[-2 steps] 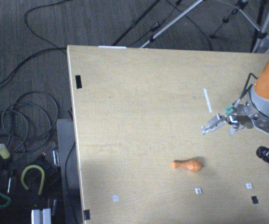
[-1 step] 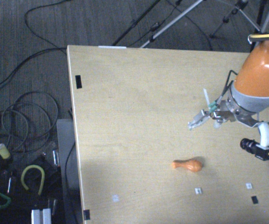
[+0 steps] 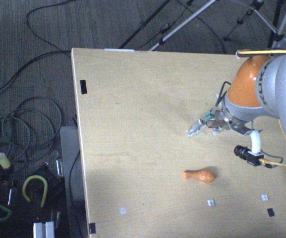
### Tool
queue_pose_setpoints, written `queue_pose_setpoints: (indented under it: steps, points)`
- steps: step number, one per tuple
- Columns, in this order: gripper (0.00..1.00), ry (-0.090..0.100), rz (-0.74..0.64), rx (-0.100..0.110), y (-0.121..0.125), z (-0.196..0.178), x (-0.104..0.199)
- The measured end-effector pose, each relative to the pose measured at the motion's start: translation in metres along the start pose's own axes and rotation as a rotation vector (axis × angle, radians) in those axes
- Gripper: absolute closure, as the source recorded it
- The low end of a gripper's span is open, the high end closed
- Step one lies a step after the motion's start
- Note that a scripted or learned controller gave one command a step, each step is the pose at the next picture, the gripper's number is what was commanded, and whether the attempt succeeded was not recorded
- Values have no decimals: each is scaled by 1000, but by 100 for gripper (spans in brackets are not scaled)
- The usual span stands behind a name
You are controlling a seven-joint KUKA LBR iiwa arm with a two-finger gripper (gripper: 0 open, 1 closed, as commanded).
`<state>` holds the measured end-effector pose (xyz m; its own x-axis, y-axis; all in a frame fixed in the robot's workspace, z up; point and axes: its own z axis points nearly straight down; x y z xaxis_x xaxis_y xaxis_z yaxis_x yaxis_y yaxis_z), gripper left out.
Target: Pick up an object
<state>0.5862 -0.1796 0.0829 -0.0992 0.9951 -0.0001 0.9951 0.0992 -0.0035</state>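
An orange, gourd-shaped object [image 3: 200,175] lies on its side on the tan bench top [image 3: 133,133], its narrow end pointing left. My gripper [image 3: 189,132] hangs up and slightly left of it, well apart from it, its fingers pointing left and down. They taper to a single tip, so the gripper looks shut with nothing between them. The grey arm with its orange band [image 3: 247,86] comes in from the right.
A black plug on a yellow cable [image 3: 249,154] hangs below the wrist, to the right of the orange object. Small white and black tags [image 3: 210,202] dot the bench near its front edge. Cables and tools [image 3: 28,133] lie on the floor past the bench's left edge.
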Motion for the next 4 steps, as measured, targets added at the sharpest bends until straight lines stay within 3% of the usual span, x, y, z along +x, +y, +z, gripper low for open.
queue_pose_setpoints:
  steps: [1,2,3,4]
  points:
    - [0,0,-500,-5,18,-1,15]
    - [100,3,-499,-8,19,-10,16]
    - [100,-1,-418,-5,60,-85,48]
    - [100,-1,-336,-4,58,-97,40]
